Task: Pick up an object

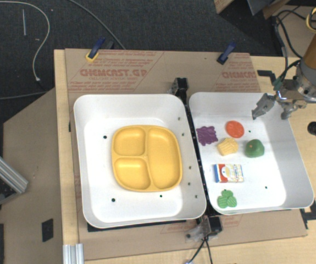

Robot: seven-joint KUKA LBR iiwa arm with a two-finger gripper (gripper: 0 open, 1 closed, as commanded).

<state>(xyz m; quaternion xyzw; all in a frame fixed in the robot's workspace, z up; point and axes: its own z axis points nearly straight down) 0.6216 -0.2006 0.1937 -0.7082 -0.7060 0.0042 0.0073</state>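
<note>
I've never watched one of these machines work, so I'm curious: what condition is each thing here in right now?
pincer: open, holding nothing, hovering over the right bin's upper right part
yellow divided plate: upright in the left bin, nothing in its compartments
purple grapes toy: lying flat
orange round piece: lying flat
yellow corn toy: lying loose
green round toy: resting loose
small milk carton: lying on its side
green leafy toy: lying flat

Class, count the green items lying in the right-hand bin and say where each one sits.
2. The round green item lies mid-bin, right of the yellow piece. The leafy green item lies near the front edge, below the small carton. Nothing seems hidden.
</note>
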